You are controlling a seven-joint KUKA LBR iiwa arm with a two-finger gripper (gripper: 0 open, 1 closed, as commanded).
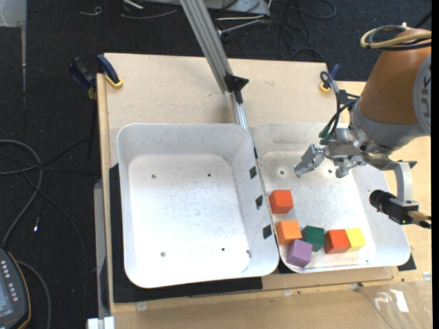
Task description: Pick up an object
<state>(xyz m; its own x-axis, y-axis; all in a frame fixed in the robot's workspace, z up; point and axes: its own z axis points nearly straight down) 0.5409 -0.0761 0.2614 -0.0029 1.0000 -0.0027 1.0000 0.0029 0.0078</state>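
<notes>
Orange catches the eye first: one orange block (280, 201) sits by itself near the left wall of the right bin (384, 242), with clear white floor on most sides. Below it the rest crowd together along the bin's near edge: a second orange cube (289, 231), a purple block (299, 252), a green one (314, 236), a red-orange one (336, 240) and a yellow one (355, 238), several touching or nearly so. The left bin (137, 184) lies beside it on the worktop (171, 94).

The gripper (326, 162) hangs over the upper part of the right bin, up and to the right of the lone orange block and well apart from every cube. Its fingers look spread open with nothing between them, though from this slant the far finger is hard to read, so I'd only say probably open.

No pick has begun yet. To do it well I'd go for the lone orange block: the fingers can drop either side of it without nudging a neighbour. The arm should centre over it, turn the wrist so the fingers line up with two flat faces, not the corners, and mind the bin wall just to the block's left. Then come straight down, close, and lift cleanly.
</notes>
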